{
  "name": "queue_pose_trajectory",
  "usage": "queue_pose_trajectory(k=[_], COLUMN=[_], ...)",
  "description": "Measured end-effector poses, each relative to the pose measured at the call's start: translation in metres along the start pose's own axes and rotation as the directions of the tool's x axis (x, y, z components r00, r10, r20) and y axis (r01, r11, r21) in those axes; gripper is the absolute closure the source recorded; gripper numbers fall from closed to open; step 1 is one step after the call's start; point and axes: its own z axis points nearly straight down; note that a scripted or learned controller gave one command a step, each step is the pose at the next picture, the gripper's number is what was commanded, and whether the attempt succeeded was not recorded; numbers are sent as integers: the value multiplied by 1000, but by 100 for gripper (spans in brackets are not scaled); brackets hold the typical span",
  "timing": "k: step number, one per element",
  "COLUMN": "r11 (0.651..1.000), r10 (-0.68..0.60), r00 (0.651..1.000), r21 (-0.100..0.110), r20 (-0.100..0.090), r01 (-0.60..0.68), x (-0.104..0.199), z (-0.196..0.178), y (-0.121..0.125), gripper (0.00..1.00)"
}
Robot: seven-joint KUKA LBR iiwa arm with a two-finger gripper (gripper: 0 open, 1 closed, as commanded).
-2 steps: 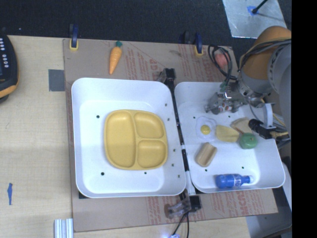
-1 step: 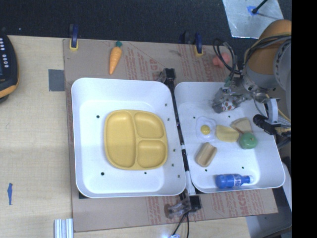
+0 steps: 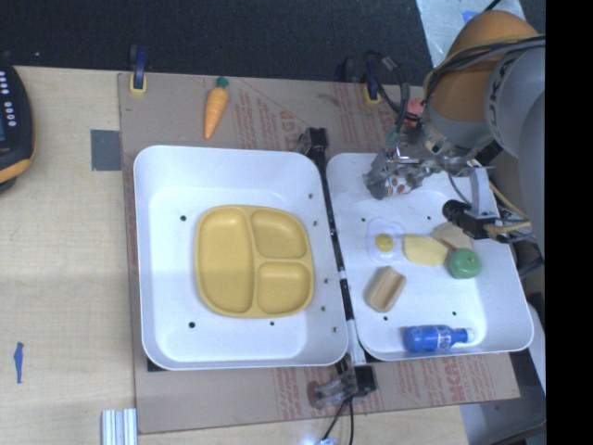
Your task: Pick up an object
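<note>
My gripper is down in the far left part of the right bin, with a small white, red-speckled thing right at its tip. Whether that thing is held cannot be made out. Nearer the front of this bin lie a small yellow disc, a pale yellow piece, a green ball, a tan bread-like block and a blue bottle on its side. A tan piece sits partly under the arm's cabling.
The left bin holds a yellow divided plate. A toy carrot lies on the bench behind the left bin. A black and orange device sits at the far left edge. The arm and its cables overhang the right bin's far right.
</note>
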Motion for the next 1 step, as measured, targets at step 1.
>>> queue_pose_trajectory(k=[1], r11=[1000], r10=[4], r00=[1000], r21=[0], r20=[-1], r01=[-4], x=[33], z=[-57], y=[-17], gripper=[100])
